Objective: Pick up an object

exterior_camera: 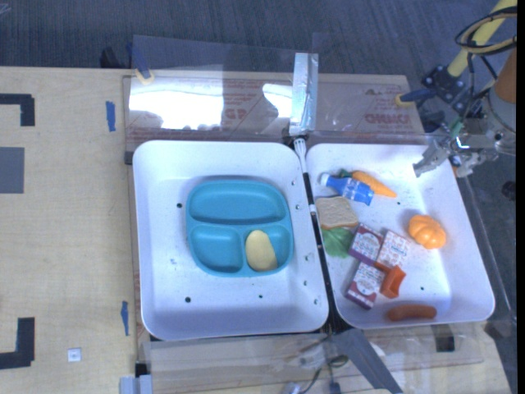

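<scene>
Two white bins side by side: toy food heaped in right bin [459, 220] for picking, gripper [447, 150] poised over far corner, grip state unclear.

Grey metal two-finger gripper [432, 159] with pale, angular fingers, joined to a cluttered grey wrist block [467, 138] carrying small blue fittings (details blurred), with looping black cables [484, 31] and a yellow sleeve [490, 25] above, plus an orange patch [510, 89] at the edge.
</scene>
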Controlling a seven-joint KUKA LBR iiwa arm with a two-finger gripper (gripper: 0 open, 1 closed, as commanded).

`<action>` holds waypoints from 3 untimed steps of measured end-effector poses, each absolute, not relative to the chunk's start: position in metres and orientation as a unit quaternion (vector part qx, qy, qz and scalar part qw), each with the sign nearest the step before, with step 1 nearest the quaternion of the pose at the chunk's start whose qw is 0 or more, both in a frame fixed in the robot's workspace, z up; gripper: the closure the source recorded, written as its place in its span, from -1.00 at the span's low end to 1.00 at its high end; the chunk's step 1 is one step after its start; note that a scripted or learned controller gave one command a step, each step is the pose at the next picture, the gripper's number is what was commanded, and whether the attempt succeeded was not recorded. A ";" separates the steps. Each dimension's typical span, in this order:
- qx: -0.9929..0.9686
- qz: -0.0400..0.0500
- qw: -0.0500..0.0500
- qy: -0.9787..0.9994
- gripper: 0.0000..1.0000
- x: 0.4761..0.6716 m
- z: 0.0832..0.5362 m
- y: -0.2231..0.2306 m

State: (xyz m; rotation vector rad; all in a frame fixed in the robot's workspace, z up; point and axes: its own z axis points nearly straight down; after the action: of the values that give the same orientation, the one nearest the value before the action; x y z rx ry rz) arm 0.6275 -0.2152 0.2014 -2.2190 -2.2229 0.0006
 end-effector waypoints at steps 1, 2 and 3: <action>-0.696 0.001 0.003 -0.718 -1.00 0.643 0.109 -0.139; -0.664 0.000 -0.001 -0.748 -1.00 0.643 0.086 -0.127; -0.663 0.000 0.000 -0.748 1.00 0.643 0.097 -0.127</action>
State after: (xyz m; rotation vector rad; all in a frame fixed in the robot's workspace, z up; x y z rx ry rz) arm 0.6425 -0.1266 0.0966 -2.0842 -2.3504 0.0014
